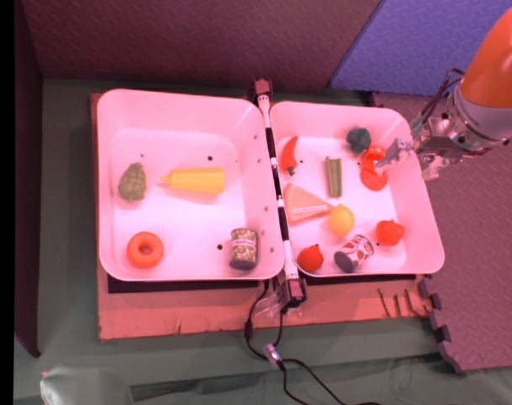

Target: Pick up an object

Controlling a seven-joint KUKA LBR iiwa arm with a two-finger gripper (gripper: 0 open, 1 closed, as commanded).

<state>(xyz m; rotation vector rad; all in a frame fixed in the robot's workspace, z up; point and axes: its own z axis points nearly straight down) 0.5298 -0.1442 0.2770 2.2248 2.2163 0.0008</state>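
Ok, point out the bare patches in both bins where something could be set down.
Left bin: a broad patch along the far wall above the mustard bottle, and another between the donut and the olive can. Right bin: crowded; only the far strip between the chili and the broccoli is bare.

Landmark: the divider rail [276,194] between the two bins.

Left of the rail: open floor mid-bin; artichoke [132,182], mustard bottle [194,180], doughnut [145,250] and olive jar [244,249] stand well apart.

Right of the rail: crowded. Chilli [288,154], sandwich wedge [303,202], lemon [341,219], tomato [310,258] and tin [354,253] sit close together; narrow gaps. Bare strip along the far wall.
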